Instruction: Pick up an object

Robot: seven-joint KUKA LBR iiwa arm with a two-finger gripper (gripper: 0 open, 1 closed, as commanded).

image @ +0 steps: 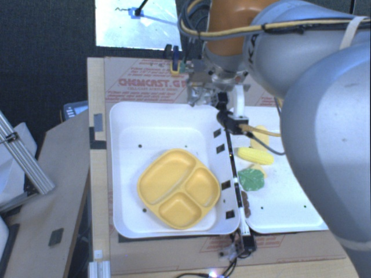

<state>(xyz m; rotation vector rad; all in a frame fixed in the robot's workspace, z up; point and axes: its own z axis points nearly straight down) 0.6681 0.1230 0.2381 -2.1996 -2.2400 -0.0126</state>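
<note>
A yellow divided plate (178, 188) lies in the left white bin (124, 155), toward its front right. In the right bin (290, 213), close to the divider, a yellow corn-like piece (255, 156) lies just behind a green leafy piece (251, 179). Another pale yellow item (261, 135) sits behind them, partly hidden by a cable. My gripper (215, 97) hangs over the far ends of the bins, near the divider and well behind these objects. Nothing is seen in it.
The grey arm with its orange band (235, 16) covers the right side of the view and much of the right bin. A cardboard sheet (139, 83) lies under the bins. Black clips (226, 184) line the divider. A metal bar (26, 161) rests at the left.
</note>
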